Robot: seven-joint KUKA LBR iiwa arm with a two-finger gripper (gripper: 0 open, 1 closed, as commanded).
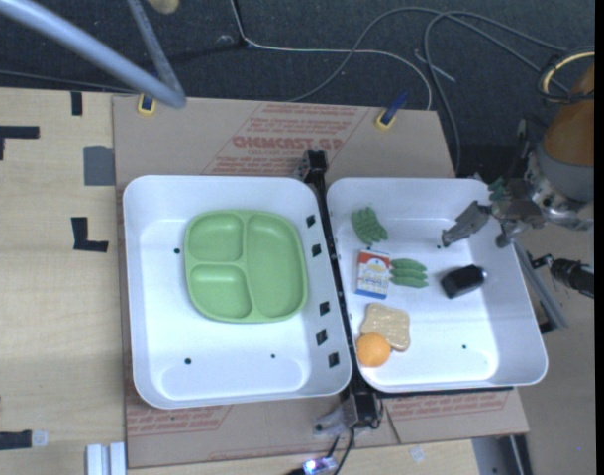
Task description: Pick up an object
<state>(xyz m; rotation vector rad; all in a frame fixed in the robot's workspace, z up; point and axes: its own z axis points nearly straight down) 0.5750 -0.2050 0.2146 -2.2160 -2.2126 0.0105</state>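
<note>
The grey arm with its orange band [569, 132] reached in at three o'clock, and its two-finger gripper [488, 224] hung over the far right corner of the right-hand shallow white bin [500, 359]. One dark finger [461, 225] slanted out towards nine o'clock and the other pointed down beside the bin's right rim; they stood spread apart with nothing between them.

Inside that bin, a small black block-shaped object [462, 281] lay just towards six o'clock of the gripper, apart from it. At nine o'clock of the block lay a green pea-pod toy [409, 272], touching a small red-and-white carton [373, 272] on its left. At twelve o'clock of the carton sat a leafy green vegetable toy [368, 226]. At six o'clock of the carton lay a tan slice of toast-like bread [388, 325], with a small orange ball-shaped fruit [373, 350] touching its lower left edge.

The left-hand shallow white bin [223, 379] stood just beside the right one, joined along a dark seam, and held a light green divided plastic plate [247, 265] with three compartments, set near its middle. Both bins rested on a brown cardboard sheet [282, 137] spread over the pale wooden counter [45, 295].
</note>
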